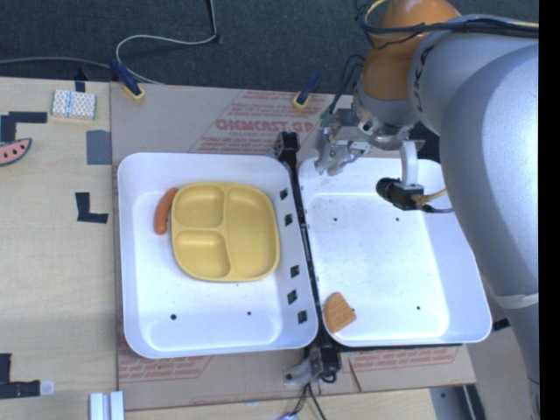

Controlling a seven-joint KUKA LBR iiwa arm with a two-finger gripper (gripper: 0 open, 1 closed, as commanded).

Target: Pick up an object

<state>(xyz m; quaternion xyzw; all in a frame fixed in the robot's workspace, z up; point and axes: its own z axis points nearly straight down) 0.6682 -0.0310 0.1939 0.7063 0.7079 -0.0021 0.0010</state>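
Note:
A small orange-brown chunk [338,311] lies in the right bin [437,261], at its near left corner. In the left bin [140,269] a yellow divided plate [225,232] sits with an orange sausage-like piece [162,212] beside its left edge. My gripper [333,158] hangs over the far left corner of the right bin, well away from the chunk and with nothing visibly between its fingers.
A black divider strip [297,234] runs between the bins. Blue-and-yellow clamps [127,77] [307,91] hold the cardboard at the back. A cable [175,38] trails over the dark floor. My arm's bulk [490,147] covers the right side.

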